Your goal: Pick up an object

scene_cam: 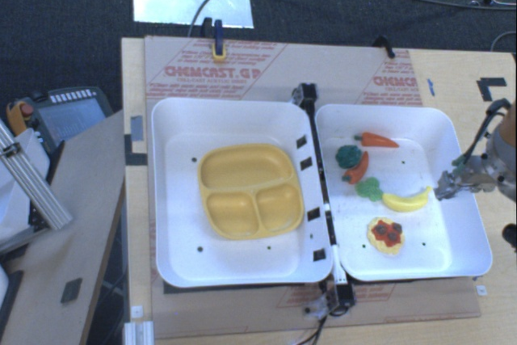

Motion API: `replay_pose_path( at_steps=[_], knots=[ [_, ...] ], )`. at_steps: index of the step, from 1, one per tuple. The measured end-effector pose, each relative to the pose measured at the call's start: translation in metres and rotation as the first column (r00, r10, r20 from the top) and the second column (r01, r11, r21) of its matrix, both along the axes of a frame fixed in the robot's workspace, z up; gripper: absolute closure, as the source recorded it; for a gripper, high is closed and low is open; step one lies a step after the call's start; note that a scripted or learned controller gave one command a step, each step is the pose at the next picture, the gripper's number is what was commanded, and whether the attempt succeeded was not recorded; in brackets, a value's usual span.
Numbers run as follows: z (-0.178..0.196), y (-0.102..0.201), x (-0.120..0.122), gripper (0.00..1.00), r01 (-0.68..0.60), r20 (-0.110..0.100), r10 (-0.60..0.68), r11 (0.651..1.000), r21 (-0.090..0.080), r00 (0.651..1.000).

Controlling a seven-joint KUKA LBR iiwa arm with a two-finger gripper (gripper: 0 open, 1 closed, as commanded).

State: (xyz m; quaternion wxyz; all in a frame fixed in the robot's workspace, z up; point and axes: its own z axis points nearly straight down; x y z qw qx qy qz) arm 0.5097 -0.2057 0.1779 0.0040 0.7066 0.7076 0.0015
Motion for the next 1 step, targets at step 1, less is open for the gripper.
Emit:
replay_pose_path(
  at_steps=[1],
  knots=[
    [0.0471,-0.0006,0.0021,1.00,-0.003,0.000,0.003,1.000,0.000,1.000]
  ],
)
